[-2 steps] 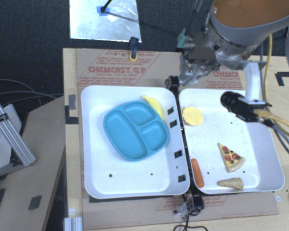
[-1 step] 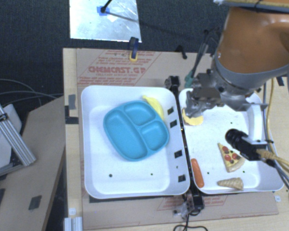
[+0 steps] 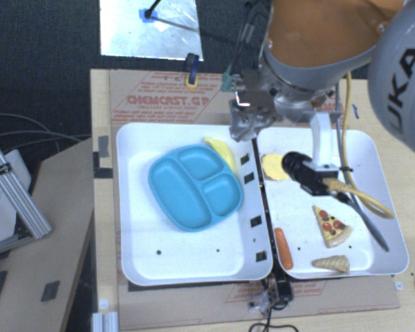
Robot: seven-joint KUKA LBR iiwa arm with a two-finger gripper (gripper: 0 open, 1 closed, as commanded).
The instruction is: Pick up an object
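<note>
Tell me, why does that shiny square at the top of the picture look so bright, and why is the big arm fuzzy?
In the camera view, the silvery sheet above the bench mirrors the light and washes out to near white; the arm sits close to the lens, so its orange and grey surfaces look soft; the blue tray and pizza slice lower down are sharper, with only faint shadows on the white bins.

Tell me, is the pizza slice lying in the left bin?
No, the pizza slice lies in the right bin, near the hot dog.
</note>
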